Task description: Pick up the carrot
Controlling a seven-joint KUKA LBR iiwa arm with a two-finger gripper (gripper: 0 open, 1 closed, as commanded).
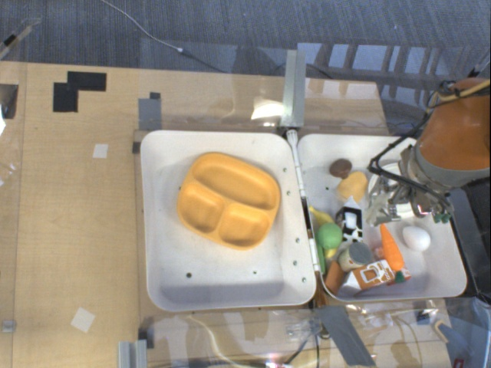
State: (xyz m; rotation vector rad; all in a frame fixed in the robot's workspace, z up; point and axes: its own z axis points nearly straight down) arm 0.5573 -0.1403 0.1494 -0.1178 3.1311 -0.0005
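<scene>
The carrot (392,251) is a slim orange stick lying in the right bin (449,282), running from near the gripper down toward the front. My gripper (383,207) hangs just above and behind the carrot's far end, below the grey wrist and orange band (460,133). Nothing can be seen held in it. The arm's body hides the bin's back right corner.
Packed around the carrot are a white egg (416,238), an orange carton (374,274), a green fruit (328,236), a black-and-white object (349,222), a yellow piece (353,184) and a brown lump (341,167). A yellow divided plate (229,199) lies in the left bin (161,274).
</scene>
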